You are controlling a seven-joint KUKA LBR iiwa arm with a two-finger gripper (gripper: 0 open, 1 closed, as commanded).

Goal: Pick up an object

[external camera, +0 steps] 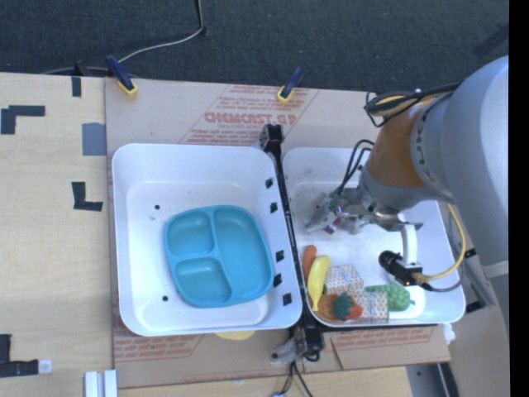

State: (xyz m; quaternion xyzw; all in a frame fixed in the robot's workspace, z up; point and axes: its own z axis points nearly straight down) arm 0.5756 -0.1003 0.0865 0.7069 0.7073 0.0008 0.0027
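The grey arm with its orange band reaches into the right shallow white bin, and its two-finger gripper hangs over the bin's bare upper floor — whether it is open or closed cannot be told. The toys lie heaped in the near corner — an orange carrot, a yellow banana, a green leafy piece. The left white bin holds a blue three-compartment plastic plate.

A pale wooden bench fills the frame's lower part, black tape marks at its left. A printed cardboard sheet lies on it, clamped at its top edge, carrying the left bin and right bin side by side.
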